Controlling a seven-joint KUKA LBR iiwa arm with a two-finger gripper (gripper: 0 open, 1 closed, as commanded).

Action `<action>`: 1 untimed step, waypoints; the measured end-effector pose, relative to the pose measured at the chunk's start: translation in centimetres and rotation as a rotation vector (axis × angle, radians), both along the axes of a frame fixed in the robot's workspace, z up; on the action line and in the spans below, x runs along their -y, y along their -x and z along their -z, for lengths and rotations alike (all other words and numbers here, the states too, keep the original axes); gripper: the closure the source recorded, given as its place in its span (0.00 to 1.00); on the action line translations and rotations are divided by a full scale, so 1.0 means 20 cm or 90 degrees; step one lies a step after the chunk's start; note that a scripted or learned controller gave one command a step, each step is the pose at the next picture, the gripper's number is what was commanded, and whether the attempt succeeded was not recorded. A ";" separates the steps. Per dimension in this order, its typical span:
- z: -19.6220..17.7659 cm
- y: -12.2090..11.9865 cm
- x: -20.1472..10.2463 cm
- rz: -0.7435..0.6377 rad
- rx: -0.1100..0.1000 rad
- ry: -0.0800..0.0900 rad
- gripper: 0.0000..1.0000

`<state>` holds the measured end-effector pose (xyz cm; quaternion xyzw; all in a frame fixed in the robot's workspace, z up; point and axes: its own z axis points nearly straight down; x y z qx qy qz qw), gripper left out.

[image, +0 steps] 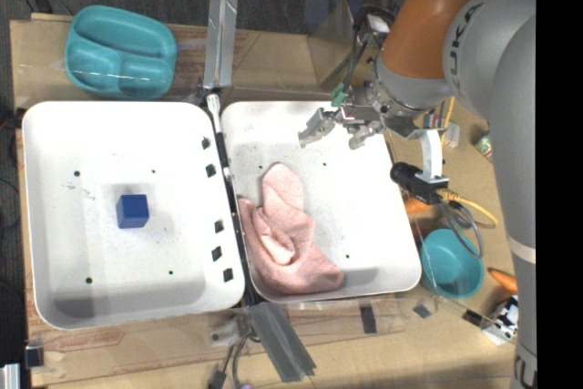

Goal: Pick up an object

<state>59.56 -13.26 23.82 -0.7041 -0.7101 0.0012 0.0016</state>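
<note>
Hand (339,128) open and empty above right bin (387,223), near pink cloth (284,232); "KUKA" lettering partly visible on arm (483,23).

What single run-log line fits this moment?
gripper: open, holding nothing | above right bin | pink cloth: in right bin | blue cube: left bin

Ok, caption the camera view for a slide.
Arm's tool above right bin holding a pink cloth; blue cube in left bin.
</note>
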 end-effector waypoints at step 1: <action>0.73 0.05 -0.11 -0.021 0.001 0.000 0.00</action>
